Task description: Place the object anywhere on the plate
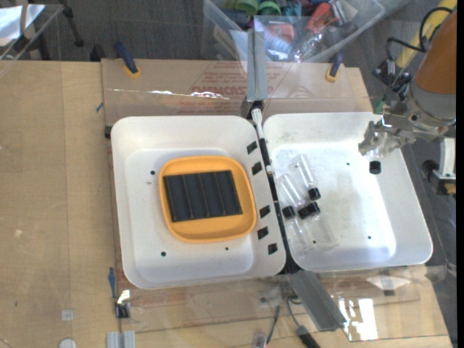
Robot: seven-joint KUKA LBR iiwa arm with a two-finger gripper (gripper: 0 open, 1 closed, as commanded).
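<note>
— Two white bins on the counter (51, 194); what's in the left bin (130, 158)?
— An orange plate (174, 227) with a dark ribbed slab (201, 196) on it.
— And the right bin (406, 223)?
— Several clear tubes (301, 191) with black caps, lying near the divider, well apart from the plate.
— The gripper (375, 151)?
— Over the right bin's far corner; whether its fingers are apart or together, I cannot tell

We see a smooth orange plastic plate (208, 198), see-through plastic tubes (303, 191), shiny white bins (341, 133) and a wooden bench (43, 194).
</note>
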